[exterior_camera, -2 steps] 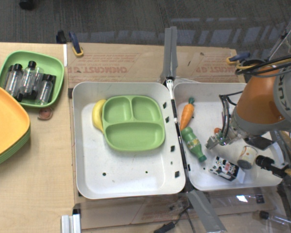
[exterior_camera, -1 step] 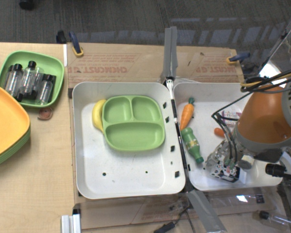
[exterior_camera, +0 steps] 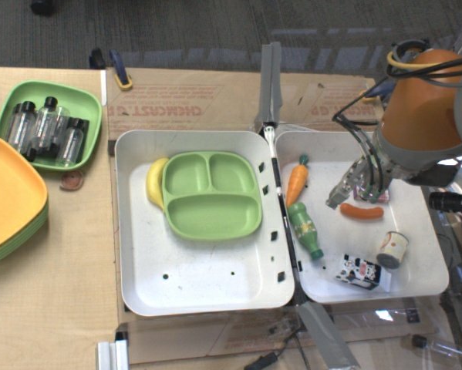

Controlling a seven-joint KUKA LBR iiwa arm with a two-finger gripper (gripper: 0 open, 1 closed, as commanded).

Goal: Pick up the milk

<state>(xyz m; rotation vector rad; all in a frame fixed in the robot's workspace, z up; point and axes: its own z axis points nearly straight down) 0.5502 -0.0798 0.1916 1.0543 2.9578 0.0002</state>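
Two white bins are set side by side: the left bin (exterior_camera: pixel 134 284) bears a green divided tray (exterior_camera: pixel 212 194) with a yellow thing tucked under its left edge, perhaps a banana, though most of it is hidden. The right bin (exterior_camera: pixel 423 284) holds the loose items, so that is where the arm (exterior_camera: pixel 423 102) is reached in. The gripper (exterior_camera: pixel 359 193) is hung just above the sausage (exterior_camera: pixel 362 212); whether its jaws stand wide or narrow cannot be told. The green bottle (exterior_camera: pixel 305 230) and carrot (exterior_camera: pixel 295 183) lie along the left wall. The milk (exterior_camera: pixel 359 271), a small cow-patterned carton, lies flat near the front edge, beside the cup (exterior_camera: pixel 392 248), apart from the gripper.
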